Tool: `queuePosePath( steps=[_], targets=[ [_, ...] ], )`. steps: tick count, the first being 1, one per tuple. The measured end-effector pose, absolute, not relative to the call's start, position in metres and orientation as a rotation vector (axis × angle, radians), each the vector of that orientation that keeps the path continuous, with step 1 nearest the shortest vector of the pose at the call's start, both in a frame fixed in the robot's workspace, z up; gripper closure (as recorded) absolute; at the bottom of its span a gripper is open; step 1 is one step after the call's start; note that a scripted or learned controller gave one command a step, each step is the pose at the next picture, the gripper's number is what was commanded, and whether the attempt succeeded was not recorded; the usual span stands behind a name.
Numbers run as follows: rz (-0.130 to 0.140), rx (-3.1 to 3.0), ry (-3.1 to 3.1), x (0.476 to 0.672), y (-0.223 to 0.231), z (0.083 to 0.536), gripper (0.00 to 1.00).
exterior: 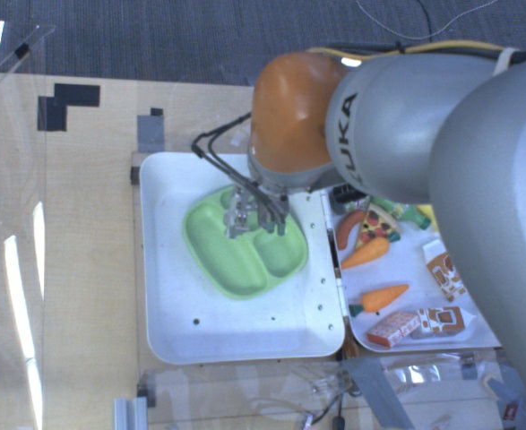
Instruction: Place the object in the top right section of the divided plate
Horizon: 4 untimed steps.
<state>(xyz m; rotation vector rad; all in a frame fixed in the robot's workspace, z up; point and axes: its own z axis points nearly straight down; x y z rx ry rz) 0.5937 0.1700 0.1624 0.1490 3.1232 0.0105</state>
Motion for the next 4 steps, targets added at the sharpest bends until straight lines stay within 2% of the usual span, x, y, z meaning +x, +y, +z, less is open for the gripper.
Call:
queuePosePath(
  steps=[1, 2, 3, 4],
  targets=[
    [0.008, 0.076, 3.131, 0.639, 0.227, 0.186, 1.0],
    [0.007, -0.29, 3.121, 0.54, 0.236, 0.193, 1.0],
    [0.004, 0.113, 3.134, 0.563, 0.158, 0.164, 1.0],
    [0.008, -0.159, 3.125, 0.617, 0.209, 0.294, 1.0]
  ],
)
